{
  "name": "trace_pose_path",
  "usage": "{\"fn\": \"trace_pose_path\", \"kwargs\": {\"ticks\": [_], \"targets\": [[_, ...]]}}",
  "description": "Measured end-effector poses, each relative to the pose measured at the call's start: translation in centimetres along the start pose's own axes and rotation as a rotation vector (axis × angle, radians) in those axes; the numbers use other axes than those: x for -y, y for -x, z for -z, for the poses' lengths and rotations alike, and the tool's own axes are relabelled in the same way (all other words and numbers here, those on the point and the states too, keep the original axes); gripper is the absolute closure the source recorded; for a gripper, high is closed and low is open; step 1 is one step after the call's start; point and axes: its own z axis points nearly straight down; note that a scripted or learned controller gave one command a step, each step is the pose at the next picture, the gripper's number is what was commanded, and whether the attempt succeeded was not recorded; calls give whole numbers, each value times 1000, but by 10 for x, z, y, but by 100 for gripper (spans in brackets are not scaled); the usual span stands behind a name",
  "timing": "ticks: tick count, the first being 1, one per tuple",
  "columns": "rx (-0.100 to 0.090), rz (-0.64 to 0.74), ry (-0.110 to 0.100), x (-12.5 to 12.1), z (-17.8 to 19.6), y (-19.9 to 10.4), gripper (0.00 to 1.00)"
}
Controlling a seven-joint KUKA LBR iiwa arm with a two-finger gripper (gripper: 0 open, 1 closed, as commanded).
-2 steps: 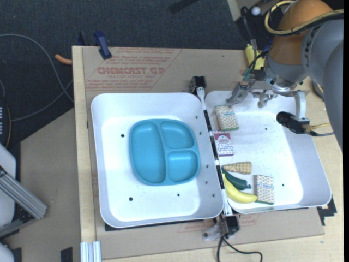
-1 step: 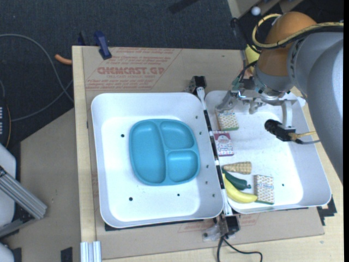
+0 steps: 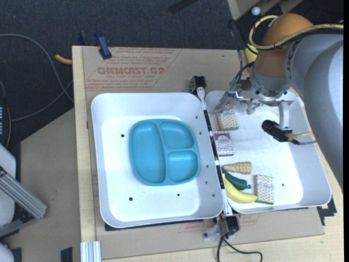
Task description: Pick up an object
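Blue plastic tray with three compartments (image 3: 163, 150) in the middle of the left white bin (image 3: 109, 113). In the right white bin (image 3: 305, 168), near the wall next to that tray: small tan packet (image 3: 228, 121), red-and-white packet (image 3: 222, 143), waffle cone (image 3: 238, 167), yellow banana (image 3: 240, 194), patterned packet (image 3: 264, 186). Grey gripper (image 3: 246, 101) above the tan packet.

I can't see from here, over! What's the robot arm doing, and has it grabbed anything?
Gripper low over right white bin, near small patterned packet. Nothing seen held. Yellow banana untouched. Blue divided plate in left bin.
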Motion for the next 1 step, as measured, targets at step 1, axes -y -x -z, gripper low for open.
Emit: {"fn": "trace_pose_path", "kwargs": {"ticks": [1], "targets": [[2, 1, 11, -3, 14, -1, 100]]}}
